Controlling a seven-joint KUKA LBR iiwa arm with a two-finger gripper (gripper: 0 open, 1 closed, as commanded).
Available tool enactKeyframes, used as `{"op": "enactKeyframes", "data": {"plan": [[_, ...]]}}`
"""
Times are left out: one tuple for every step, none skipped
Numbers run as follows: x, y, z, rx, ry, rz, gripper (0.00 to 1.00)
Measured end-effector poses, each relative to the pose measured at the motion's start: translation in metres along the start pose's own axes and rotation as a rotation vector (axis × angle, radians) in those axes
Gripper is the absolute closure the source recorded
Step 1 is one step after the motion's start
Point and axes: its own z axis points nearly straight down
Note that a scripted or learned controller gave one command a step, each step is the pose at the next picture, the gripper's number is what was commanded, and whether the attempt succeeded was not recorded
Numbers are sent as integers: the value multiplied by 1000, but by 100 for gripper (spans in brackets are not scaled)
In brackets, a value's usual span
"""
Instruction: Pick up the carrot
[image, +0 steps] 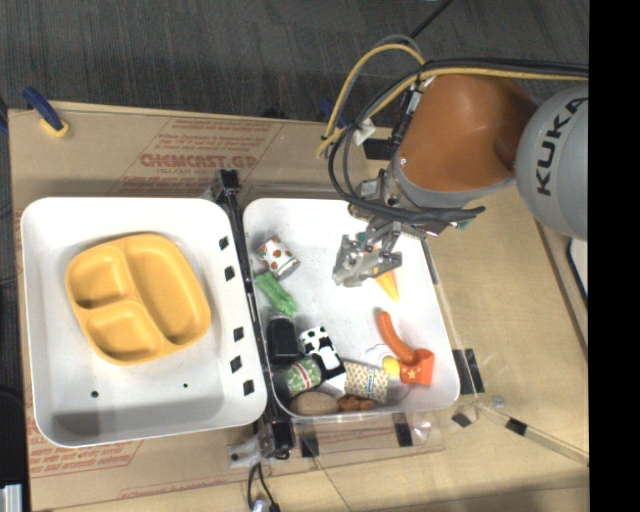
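The carrot (394, 337), a slim orange piece, lies slanted in the right bin (300, 222) near its right wall, touching a red-orange block (419, 369) at its lower end. My gripper (360, 262) hangs low over the middle of the same bin, up and to the left of the carrot and apart from it. A small yellow-orange wedge (388, 287) sits just beside the gripper's lower right. I see nothing held in the gripper.
The right bin also holds a small red-and-white can (277, 258), a green piece (275, 296), a black item (281, 340), a cow-patterned toy (322, 346) and several packed items along the front wall. A yellow divided plate (138, 296) rests in the left bin (50, 400).
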Motion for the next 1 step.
{"op": "enactKeyframes", "data": {"plan": [[53,-23,-150,5,4,-383,100]]}}
